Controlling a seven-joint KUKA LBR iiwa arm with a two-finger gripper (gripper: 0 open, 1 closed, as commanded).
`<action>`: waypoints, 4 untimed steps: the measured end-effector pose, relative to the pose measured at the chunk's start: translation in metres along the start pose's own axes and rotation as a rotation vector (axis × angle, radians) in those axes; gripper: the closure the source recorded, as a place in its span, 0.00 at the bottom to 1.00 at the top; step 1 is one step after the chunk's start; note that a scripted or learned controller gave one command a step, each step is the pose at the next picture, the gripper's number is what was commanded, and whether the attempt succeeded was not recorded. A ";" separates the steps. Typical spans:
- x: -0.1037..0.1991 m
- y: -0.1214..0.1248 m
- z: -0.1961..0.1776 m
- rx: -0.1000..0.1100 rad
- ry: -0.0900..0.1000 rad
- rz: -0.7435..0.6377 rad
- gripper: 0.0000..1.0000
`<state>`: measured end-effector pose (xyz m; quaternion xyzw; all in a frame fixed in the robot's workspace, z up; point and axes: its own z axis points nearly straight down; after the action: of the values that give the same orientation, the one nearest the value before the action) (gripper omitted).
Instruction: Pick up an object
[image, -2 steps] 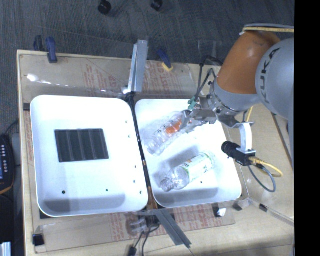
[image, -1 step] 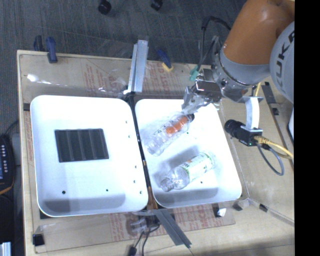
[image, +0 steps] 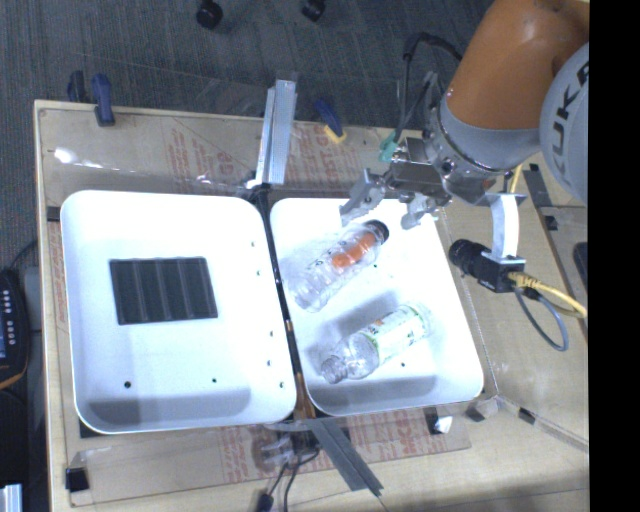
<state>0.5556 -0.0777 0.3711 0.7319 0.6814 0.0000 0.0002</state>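
Two bins sit side by side on the bench (image: 60, 160), the left bin (image: 90, 300) holding a ridged pad (image: 163, 290) lying flat toward its left half. In the right bin (image: 455, 330) lie two bottles, both slanted: the far bottle (image: 338, 264) near the back and toward the divider, the near bottle (image: 375, 343) closer to the front, the two apart. The gripper (image: 385, 210) hangs over the back rim of the right bin, just above the far bottle's cap end, with the arm (image: 500, 70) behind it to the right.

Robotics lab/test cell: plywood bench (image: 150, 140) w/ blue clamps (image: 103, 98) at far edge, two white bins (image: 80, 300) side by side, loose cables (image: 545, 300) at right, grey carpet floor (image: 130, 45), chair castors (image: 209, 14).
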 end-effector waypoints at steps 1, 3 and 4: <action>-0.043 0.025 0.085 0.006 -0.001 0.038 0.00; -0.107 0.097 0.269 0.000 0.000 0.090 0.00; -0.105 0.097 0.259 0.003 0.000 0.084 1.00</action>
<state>0.6449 -0.1894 0.1117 0.7598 0.6502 -0.0008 -0.0008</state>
